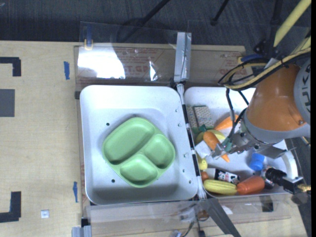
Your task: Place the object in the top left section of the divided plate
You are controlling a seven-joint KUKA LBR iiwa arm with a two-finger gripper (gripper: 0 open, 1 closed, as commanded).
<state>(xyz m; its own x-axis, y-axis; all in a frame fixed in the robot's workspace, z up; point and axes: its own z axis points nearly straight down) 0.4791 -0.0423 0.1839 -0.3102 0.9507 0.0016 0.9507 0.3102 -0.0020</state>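
Observation:
The green divided plate (139,150) lies in the left white bin (98,107), with nothing in its three sections. My gripper (223,150) hangs low over the right bin (212,95), among the toy foods. It is just right of an orange carrot-like piece (211,139), and a small orange bit (225,157) shows right beneath its tip. The arm's orange band (276,102) covers the right part of that bin.
The right bin also holds a yellow banana-like piece (219,186), a red-orange piece (251,184), a blue piece (256,162), a small black-and-white item (226,176), another orange piece (224,123) and a grey textured pad (202,115). A raised divider (187,132) separates the two bins.

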